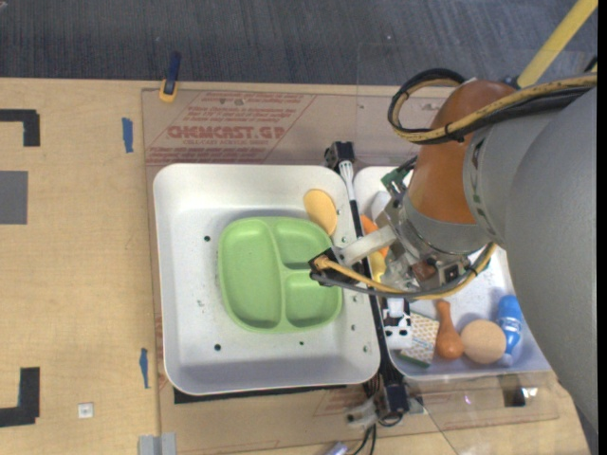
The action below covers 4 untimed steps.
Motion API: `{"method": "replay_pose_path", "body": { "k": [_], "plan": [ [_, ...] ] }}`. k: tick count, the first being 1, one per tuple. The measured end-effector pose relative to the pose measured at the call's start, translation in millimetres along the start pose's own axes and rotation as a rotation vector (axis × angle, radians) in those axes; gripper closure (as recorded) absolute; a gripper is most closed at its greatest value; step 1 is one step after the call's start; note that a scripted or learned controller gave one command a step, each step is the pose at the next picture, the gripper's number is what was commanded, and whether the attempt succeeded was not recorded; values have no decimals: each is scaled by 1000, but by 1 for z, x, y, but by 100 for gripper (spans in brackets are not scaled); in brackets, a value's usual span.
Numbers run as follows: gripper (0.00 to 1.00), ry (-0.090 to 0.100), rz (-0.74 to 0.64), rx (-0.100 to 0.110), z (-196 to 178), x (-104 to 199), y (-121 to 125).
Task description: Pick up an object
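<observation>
While the grey arm with its orange wrist band hung low over the wall between the two shallow white bins, its end effector (410, 271) sat above the near-left part of the right-hand bin (474, 370). The wrist hid it from where I stood, so I could not tell whether it was open or closed, and I saw nothing held in it.

The likeliest pick lay just below it in that bin. There was a small black-and-white patterned item (399, 327), an orange cone-shaped piece (443, 335) beside that, and a pale beige egg-shaped ball (484, 341) touching the cone. A blue plastic piece (510, 318) lay just beyond the ball.

In the left-hand bin (175, 282) lay a light green divided plastic plate (256, 273), with a yellow-orange oblong piece (321, 209) close to the shared wall.

I judged this to be the reaching stage, with the grasp itself not yet made. The next move would call for settling on one item, most likely the patterned one or the cone. The end effector would then have to come down clear of the dividing wall and close squarely, without nudging the neighbours packed close beside it.
</observation>
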State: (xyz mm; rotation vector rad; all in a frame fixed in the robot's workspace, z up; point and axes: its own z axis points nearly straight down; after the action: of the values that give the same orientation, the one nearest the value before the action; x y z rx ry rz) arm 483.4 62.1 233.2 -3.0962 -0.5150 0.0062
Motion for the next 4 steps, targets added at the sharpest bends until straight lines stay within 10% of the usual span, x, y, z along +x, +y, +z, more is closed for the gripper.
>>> {"method": "replay_pose_path", "body": {
  "k": [1, 2, 3, 4],
  "plan": [
    [100, 2, 77, -3, -9, 13, 56],
    [100, -6, 130, 3, 32, -19, 38],
    [100, 2, 127, -2, 5, 29, 101],
    [100, -7, 129, 4, 51, -20, 42]
  ]
}}
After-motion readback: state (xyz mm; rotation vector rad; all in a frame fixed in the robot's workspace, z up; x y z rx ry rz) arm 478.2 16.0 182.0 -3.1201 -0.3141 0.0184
